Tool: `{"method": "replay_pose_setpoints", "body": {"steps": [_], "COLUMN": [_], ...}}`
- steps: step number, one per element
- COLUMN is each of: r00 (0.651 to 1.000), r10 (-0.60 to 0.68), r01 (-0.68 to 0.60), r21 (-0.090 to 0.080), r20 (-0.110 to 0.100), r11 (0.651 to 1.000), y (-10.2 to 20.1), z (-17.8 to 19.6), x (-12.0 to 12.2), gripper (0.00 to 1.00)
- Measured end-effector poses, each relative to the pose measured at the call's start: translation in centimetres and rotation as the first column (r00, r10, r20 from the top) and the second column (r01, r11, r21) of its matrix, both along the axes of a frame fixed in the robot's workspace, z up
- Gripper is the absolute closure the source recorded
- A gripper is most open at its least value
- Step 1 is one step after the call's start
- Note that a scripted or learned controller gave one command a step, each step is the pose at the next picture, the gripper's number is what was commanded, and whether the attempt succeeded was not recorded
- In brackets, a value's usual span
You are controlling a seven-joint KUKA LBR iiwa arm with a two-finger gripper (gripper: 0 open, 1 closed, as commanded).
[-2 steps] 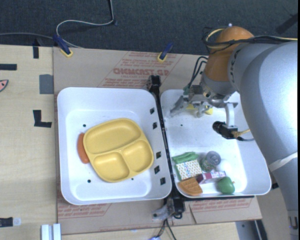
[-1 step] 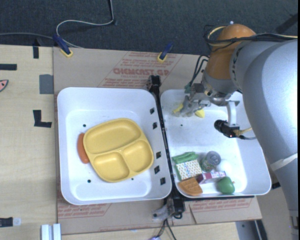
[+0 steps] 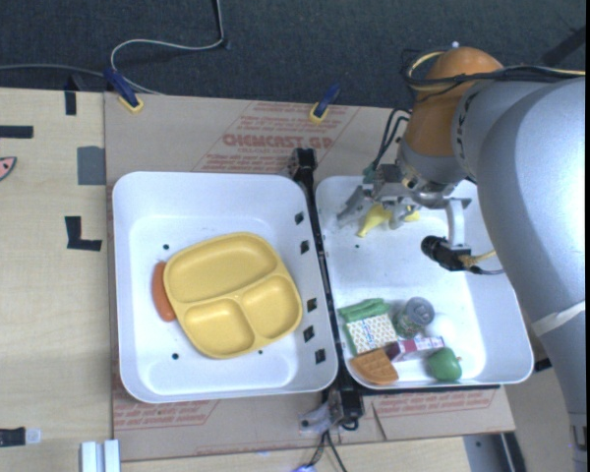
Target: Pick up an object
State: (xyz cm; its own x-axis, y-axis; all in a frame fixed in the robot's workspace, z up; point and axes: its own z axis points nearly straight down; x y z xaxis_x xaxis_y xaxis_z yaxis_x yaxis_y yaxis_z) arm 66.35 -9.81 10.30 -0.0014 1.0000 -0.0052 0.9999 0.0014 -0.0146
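Jaws [image 3: 379,209] down in right bin [image 3: 492,303], at yellow object [image 3: 376,221]; spread unreadable, grip unconfirmed.

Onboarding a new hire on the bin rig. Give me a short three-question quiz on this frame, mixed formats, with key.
1. True or false: the yellow tray lies in the left bin.
2. Multiple choice: where is the gripper? A) over the yellow tray B) at the far end of the right bin, by a yellow item C) over the bench outside both bins
3. Fill in: the green ball sits in the ____ bin, at its near end.

Key: 1 true; 2 B; 3 right
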Motion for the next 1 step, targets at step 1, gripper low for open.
{"method": "replay_pose_setpoints", "body": {"steps": [1], "r00": [1.0], "r10": [0.001], "r01": [-0.001], "r21": [-0.001], "r20": [-0.001], "r11": [1.0], "y": [0.0], "z": [0.95], "x": [-0.02], "gripper": [1.0]}}
